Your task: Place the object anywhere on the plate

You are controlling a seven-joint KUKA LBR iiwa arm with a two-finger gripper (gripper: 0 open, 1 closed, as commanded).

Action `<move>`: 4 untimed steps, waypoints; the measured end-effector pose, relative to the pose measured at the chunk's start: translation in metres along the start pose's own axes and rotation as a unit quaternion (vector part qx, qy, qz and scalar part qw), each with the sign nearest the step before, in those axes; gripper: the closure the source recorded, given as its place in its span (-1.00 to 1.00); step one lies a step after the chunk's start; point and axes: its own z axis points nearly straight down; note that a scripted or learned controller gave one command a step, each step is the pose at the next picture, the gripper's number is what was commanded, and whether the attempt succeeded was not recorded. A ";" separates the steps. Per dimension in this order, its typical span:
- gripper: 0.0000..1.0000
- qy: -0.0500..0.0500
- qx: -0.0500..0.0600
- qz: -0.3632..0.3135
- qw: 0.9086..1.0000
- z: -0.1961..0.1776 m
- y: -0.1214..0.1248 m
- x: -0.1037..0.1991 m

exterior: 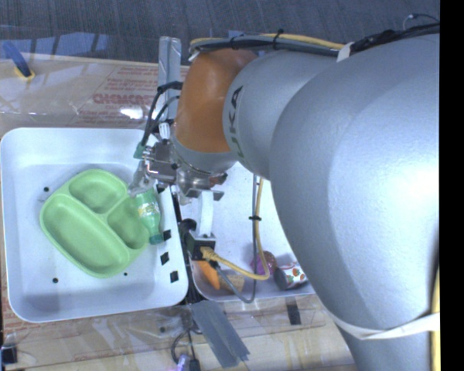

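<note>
Overhead slant view of the bench. The grey arm, with its orange band, reaches in from the right and hangs its gripper over the right edge of the green plate. The plate, a three-compartment dish, lies in the left white bin. A small translucent green bottle sits directly beneath the gripper, overlapping the plate's right-hand compartment at its rim. Whether the gripper is apart, together or clamped on the bottle cannot be told from this angle, since the wrist hides the tips.

Risks, as judged from this arrangement: the bottle lies at the very margin of the plate, beside the wall dividing the two bins, so a release here may let it roll or tip off the rim onto the bin floor. Its rounded, smooth-looking body would favour rolling. If it is not actually gripped, any lift leaves it where it lies.

Surface and room: the left bin floor is smooth white, with a few dark specks around the plate. The right bin holds several small items, partly hidden by the arm. A clear plastic sheet with red lettering covers the bench behind the bins.
</note>
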 end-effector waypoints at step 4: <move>-1.00 0.000 0.000 0.000 1.000 0.000 0.000 0.000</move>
